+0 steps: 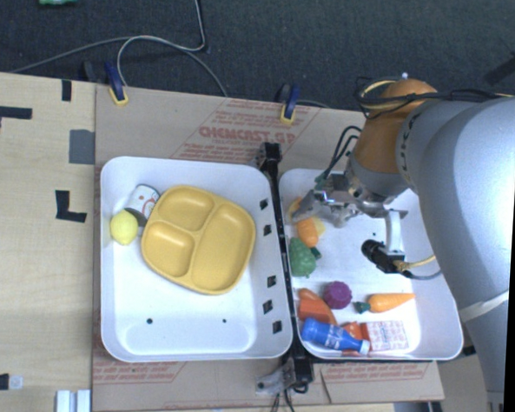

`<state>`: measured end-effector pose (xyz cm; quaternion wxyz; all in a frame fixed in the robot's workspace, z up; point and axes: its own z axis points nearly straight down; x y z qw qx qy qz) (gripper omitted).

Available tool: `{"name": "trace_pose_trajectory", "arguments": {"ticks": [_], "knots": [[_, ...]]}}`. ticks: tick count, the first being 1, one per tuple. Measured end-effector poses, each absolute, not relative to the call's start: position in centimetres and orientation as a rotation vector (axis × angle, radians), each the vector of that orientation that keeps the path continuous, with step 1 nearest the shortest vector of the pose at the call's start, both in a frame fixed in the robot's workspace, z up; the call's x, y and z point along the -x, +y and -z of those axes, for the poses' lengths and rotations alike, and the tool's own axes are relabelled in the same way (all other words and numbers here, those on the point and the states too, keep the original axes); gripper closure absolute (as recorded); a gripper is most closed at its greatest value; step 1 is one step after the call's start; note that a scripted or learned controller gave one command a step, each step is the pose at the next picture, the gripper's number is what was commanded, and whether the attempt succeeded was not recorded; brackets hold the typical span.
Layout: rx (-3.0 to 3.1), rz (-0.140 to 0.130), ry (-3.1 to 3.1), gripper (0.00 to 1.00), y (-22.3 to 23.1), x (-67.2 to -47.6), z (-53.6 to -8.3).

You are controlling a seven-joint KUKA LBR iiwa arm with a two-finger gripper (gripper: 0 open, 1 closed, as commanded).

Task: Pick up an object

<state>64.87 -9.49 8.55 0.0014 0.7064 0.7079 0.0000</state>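
My gripper hangs low over the far left corner of the right bin, below the orange wrist band. Just in front of it lies a small orange item, close to the gripper or touching it. A green leafy piece sits in front of that. Further forward are a purple ball-like item, a carrot, a red-orange piece, a blue bottle and a red-and-white packet.
The left bin holds a yellow divided plate, a yellow lemon and a small white can. A black divider runs between the bins. The grey arm covers the right bin's far right side.
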Motion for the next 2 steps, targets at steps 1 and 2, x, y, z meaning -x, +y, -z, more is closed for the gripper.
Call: {"name": "trace_pose_trajectory", "arguments": {"ticks": [1, 2], "knots": [[-2.218, 0.0, 2.22, 0.0, -9.44, -64.54, -8.56], [-2.217, 0.0, 2.221, 0.0, -9.51, -64.22, -8.56]]}}
